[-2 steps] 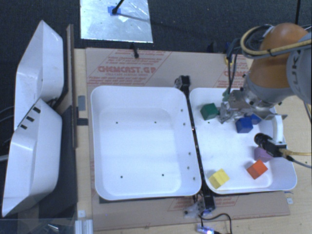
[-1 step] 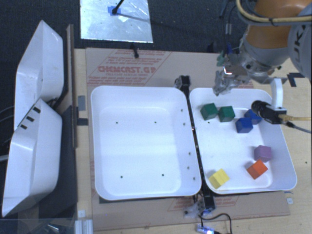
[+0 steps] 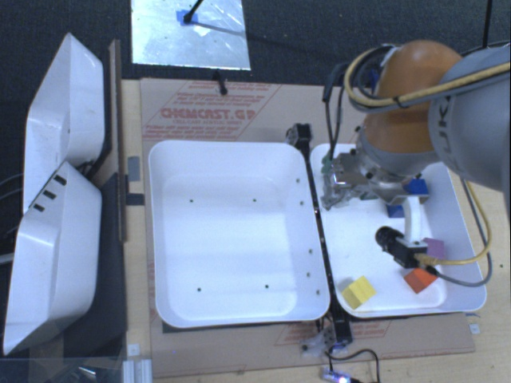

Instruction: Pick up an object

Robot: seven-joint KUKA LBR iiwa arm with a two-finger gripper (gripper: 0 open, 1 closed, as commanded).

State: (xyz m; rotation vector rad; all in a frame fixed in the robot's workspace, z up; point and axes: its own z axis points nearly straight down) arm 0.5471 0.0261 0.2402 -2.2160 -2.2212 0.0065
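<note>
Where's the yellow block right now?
In the camera view, the yellow block sits in the right bin's lower left corner, with the orange block to its right.

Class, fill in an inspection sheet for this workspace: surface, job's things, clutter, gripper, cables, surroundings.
Surface: left bin and right bin, both white, side by side on printed cardboard.
Job's things: yellow block, orange block, purple block and blue blocks, all in the right bin.
Clutter: nothing seen.
Gripper: gripper over the right bin's far left part.
Cables: yellow and black cables loop at the arm's wrist.
Surroundings: white trays at left; metal sheet beyond.
</note>
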